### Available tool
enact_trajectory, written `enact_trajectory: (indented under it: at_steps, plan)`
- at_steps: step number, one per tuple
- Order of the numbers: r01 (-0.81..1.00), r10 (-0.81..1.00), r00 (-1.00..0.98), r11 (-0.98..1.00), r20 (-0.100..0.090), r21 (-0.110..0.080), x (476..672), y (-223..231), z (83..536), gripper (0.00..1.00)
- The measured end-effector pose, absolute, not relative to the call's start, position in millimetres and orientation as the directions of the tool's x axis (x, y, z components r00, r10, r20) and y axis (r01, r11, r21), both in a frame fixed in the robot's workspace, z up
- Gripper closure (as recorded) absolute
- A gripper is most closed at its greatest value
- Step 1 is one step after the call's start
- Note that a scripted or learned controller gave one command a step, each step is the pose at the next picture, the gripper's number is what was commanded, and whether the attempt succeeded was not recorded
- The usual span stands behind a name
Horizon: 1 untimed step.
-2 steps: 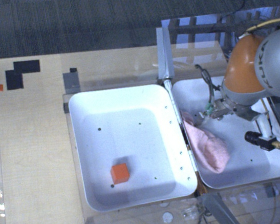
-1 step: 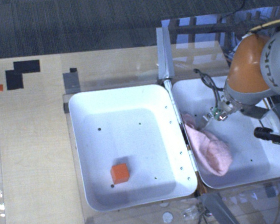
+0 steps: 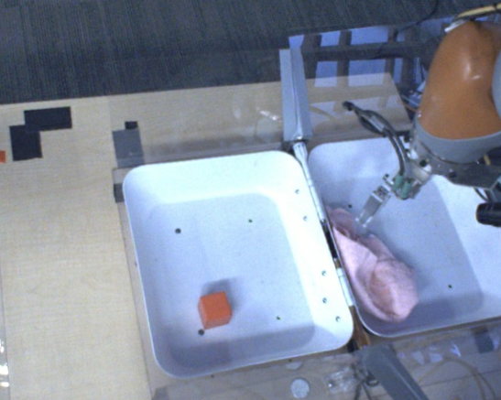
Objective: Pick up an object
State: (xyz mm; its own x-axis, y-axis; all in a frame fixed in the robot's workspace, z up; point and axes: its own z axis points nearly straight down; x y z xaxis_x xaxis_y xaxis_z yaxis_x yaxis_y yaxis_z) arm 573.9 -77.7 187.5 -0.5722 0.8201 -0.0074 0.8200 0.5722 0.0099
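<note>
Just below the gripper (image 3: 370, 212), soft rumpled pink cloth (image 3: 376, 271), finger state can't be made out, orange block (image 3: 215, 309) well left, smooth white bins (image 3: 228, 174).

An orange block (image 3: 215, 309) lies in the left bin (image 3: 153, 199); pink cloth (image 3: 379, 276) in the right bin (image 3: 486, 295).
</note>
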Motion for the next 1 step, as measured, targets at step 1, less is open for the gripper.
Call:
enact_trajectory:
  at_steps: [1]
  plan:
    - [0.783, 0.783, -0.622, 0.622, -0.005, 0.006, 545.3, -62.5, 185.5, 0.00]
